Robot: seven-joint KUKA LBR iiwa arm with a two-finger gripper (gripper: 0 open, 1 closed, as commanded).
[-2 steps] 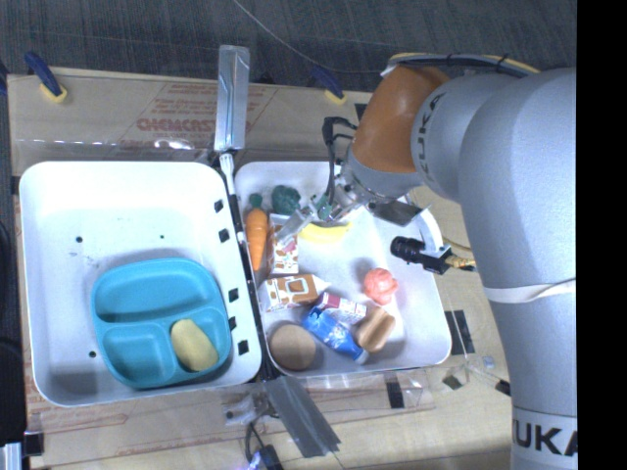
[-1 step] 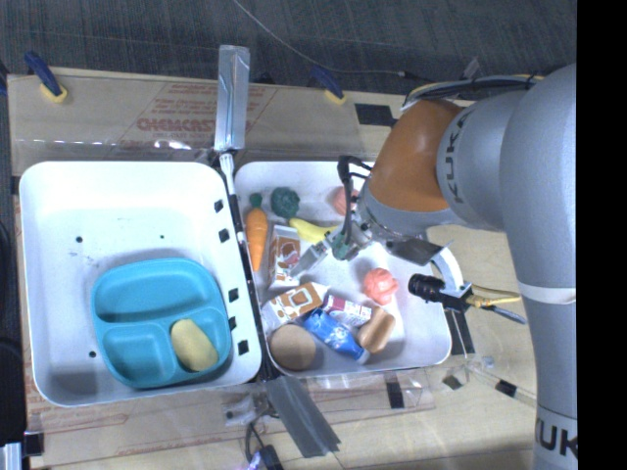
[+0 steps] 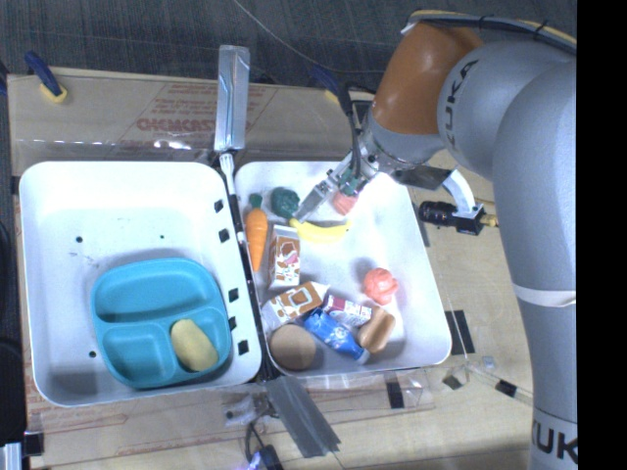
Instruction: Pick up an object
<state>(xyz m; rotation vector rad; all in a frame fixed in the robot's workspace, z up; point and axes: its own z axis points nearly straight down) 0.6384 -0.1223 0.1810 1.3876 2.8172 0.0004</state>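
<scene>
Arm over the right bin (image 3: 416, 253).
The gripper (image 3: 315, 202) hangs just above the banana (image 3: 321, 228); whether its fingers are apart cannot be told.

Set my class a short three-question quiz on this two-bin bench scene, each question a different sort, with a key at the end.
1. True or false: the yellow potato lies in the blue tray.
2. Which bin holds the carrot? A) left B) right
3. Fill in: the end effector hangs over the ____ bin, near the banana.

Key: 1 true; 2 B; 3 right.
</scene>
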